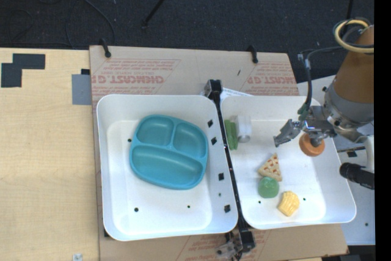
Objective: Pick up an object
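White bins: two shallow bins sit side by side on the bench; the left bin [116,131] and the right bin [333,205] meet along a black divider [223,156].
Left bin: a teal plate [169,151] with three sections lies flat near its middle.
Right bin, far left: a green block [231,134] lies against the divider, with a small white piece [244,129] just beside it.
Right bin, middle: a tan wedge [270,168] with dark dots lies just above a green ball [267,187]; the two look to be touching.
Right bin, near edge: a yellow corn piece [288,203] lies just right of the ball, close to the bin's near wall.
Right bin, right side: an orange item [312,145] sits under the arm's wrist, partly hidden by it.
Arm: the orange-banded arm [357,76] comes in from the right and hangs over the right bin's right half.
Gripper: the gripper [294,130] points left over the bin floor, between the white piece and the orange item; its grey fingers stand spread, with nothing between them.
Bench: brown cardboard [183,73] lies under both bins, on pale wood [43,162].
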Robot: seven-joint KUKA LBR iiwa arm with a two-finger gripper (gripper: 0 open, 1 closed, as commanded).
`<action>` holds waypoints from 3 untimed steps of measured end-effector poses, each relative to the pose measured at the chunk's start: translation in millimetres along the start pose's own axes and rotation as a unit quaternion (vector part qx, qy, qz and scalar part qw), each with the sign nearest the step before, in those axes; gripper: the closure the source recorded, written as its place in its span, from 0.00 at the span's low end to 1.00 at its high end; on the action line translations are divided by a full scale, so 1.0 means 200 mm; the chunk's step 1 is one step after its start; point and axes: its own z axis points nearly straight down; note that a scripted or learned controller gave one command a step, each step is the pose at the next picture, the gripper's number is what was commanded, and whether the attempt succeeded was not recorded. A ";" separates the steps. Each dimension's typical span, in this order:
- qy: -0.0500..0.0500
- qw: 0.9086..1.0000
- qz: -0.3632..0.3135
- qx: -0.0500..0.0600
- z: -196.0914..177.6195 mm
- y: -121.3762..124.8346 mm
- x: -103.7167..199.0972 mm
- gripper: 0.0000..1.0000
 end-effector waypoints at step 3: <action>-0.004 1.000 0.001 -0.010 0.75 0.03 0.05 0.00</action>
